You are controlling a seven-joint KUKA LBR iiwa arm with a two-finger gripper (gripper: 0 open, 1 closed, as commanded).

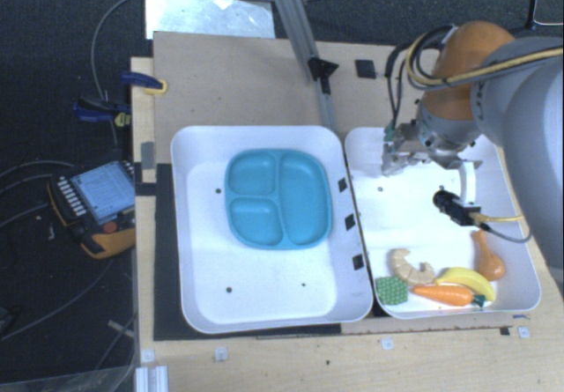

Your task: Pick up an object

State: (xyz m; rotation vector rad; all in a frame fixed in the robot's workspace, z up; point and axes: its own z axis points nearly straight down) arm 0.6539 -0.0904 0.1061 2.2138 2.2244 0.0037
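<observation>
Several toy foods lie along the near edge of the right bin [520,232]: a beige shrimp-like piece [411,267], a green piece [391,291], an orange carrot [443,295], a yellow banana [467,279] and a brown drumstick [487,257]. My gripper [394,158] hangs over the far left corner of that bin, well away from the foods, with nothing visibly in it.
The left bin [198,284] holds a blue divided plate [278,197]. A black fitting with a yellow cable [456,206] juts from the arm over the right bin. A slanted grey pole [295,11] crosses the bench's far side. Tools and a handheld device [95,196] lie on the floor at left.
</observation>
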